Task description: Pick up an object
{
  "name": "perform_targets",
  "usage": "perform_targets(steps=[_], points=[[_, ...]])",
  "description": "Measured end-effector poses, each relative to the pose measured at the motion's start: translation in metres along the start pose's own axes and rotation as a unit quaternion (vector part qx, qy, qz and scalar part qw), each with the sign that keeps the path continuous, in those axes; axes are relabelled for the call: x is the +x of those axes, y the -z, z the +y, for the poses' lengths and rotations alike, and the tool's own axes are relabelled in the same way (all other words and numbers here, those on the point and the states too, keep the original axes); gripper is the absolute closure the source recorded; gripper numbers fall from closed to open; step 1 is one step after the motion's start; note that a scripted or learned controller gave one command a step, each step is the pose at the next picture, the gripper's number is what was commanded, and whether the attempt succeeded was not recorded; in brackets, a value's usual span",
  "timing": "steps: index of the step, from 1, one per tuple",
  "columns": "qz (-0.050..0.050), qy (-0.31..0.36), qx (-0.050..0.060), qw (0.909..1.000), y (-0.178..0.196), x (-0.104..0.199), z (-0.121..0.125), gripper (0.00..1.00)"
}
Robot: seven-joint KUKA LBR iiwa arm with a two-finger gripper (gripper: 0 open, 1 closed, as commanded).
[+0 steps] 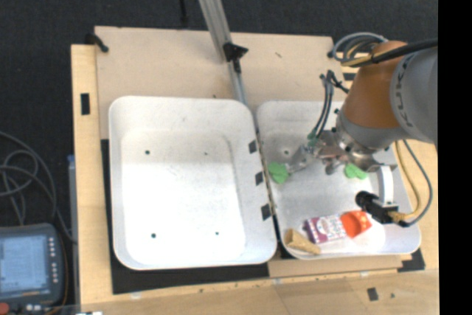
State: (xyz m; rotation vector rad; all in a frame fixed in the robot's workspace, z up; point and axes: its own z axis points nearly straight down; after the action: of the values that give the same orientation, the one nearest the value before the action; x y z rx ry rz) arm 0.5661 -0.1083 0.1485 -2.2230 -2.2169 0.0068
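Note:
My gripper (318, 156) hangs over the middle of the right bin (295, 118), below the orange wrist band. A small green object (278, 172) lies just to its left, near the bin's left wall. A second green piece (356, 172) peeks out on the gripper's right side, partly hidden by the arm. Along the bin's front edge lies a white bottle (333, 228) with a purple label and an orange cap. A tan piece (299, 240) rests at the bottle's left end. I see nothing held by the gripper.
The left bin (184, 181) sits beside the right one, sharing a wall with black clips. A metal pole (214, 11) slants in from the top to the bins' back edge. Cables and a black fitting (374, 206) hang at the arm's right.

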Motion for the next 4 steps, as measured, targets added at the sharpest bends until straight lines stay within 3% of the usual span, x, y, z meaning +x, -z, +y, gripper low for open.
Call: perform_targets(steps=[1,2,4], points=[[0.000,-0.001,-0.003,1.0000,-0.049,-0.002,0.001,0.00],[0.000,-0.005,-0.006,1.0000,-0.035,-0.002,0.002,1.00],[0.000,0.003,-0.007,1.0000,0.087,0.001,-0.008,1.00]])
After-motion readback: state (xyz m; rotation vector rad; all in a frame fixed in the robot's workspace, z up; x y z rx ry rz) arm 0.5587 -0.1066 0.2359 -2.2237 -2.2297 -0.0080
